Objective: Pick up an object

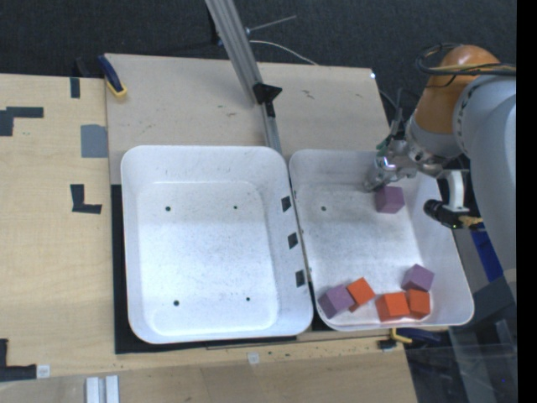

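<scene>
The arm [470, 107] enters from the right edge of the frame, its orange band at the upper right, and reaches down into the upper part of the right bin [336, 170]. The gripper [384, 177] sits low over the bin floor, right at the top edge of a purple cube [389, 199]. Whether that cube is actually between its tips or just beside them cannot be told from this slanted view, nor whether the gripper is apart or together.

The other pieces lie well apart from the gripper, clustered along the lower edge of the same bin: a purple cube at the lower left [336, 300], touching an orange cube [362, 292] just to its right; further right a larger orange block [392, 306] and a smaller orange cube [419, 303] side by side, with another purple cube [418, 277] just above them. Nothing lies between the gripper and the cube under it.

The left bin [134, 225] sits alongside, its rim touching the right bin's, with small black tabs along the seam. A slanted metal pole [239, 40] crosses the upper middle of the frame, ending near the bins' upper join. A thin cable trails off it. The desk [50, 250] shows dark tape marks at left, and a blue and yellow clamp [112, 77] sits at the board's upper left corner.
</scene>
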Controlling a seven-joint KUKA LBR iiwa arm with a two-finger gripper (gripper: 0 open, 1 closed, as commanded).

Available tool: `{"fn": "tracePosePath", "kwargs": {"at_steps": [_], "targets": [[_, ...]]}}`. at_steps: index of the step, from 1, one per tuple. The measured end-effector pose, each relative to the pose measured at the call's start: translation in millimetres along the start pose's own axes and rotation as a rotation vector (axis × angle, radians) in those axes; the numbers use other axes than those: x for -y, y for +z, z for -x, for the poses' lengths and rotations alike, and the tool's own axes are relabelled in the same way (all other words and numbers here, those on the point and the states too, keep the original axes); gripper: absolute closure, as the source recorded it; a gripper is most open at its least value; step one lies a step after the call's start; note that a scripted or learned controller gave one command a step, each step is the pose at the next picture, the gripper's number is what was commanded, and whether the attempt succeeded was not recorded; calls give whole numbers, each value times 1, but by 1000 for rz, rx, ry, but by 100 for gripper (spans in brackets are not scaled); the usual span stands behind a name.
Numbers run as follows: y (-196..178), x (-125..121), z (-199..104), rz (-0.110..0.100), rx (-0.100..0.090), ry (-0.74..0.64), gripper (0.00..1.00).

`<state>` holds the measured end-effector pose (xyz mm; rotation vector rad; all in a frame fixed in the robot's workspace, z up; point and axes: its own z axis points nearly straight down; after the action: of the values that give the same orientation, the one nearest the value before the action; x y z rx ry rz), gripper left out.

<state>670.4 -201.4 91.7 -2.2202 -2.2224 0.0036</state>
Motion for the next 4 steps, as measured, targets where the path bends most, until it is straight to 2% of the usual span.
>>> {"fn": "tracePosePath", "kwargs": {"at_steps": [1, 2, 3, 4], "targets": [[0, 0, 0, 0, 0, -1, 0], [0, 78, 7, -5, -1, 3, 0], [0, 30, 7, 4, -1, -2, 0], [0, 82, 8, -4, -1, 1, 0]]}}
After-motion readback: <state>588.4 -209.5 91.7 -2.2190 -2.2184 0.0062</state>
